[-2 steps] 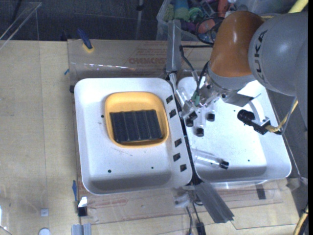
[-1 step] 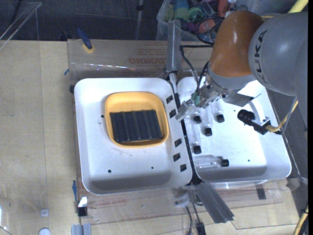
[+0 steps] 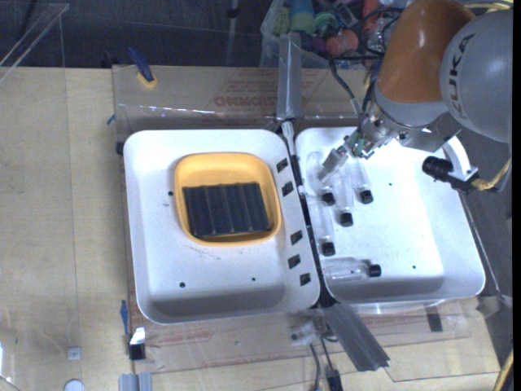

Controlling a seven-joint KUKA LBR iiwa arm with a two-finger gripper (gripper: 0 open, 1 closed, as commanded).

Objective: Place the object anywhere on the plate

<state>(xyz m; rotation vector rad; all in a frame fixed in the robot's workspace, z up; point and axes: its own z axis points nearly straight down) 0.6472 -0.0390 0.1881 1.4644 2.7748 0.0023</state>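
Observation:
A dark ribbed rectangular object (image 3: pixel 226 208) lies flat on the orange-yellow plate (image 3: pixel 189 172) in the left bin (image 3: pixel 155 275). It covers most of the plate's middle and sits fully inside the rim. My gripper (image 3: pixel 347 195) hangs over the upper left part of the right bin (image 3: pixel 423 243), well to the right of the plate and past the divider. Its clear, black-tipped fingers (image 3: pixel 328 195) stand apart, open, with nothing between them.
A clear piece with a black end (image 3: pixel 352 269) lies near the right bin's front. The divider (image 3: pixel 295 218) with black tabs runs between the bins. A box of colourful toys (image 3: pixel 334 6) stands behind the bench. The arm's orange band (image 3: pixel 415 47) looms over the right bin's back.

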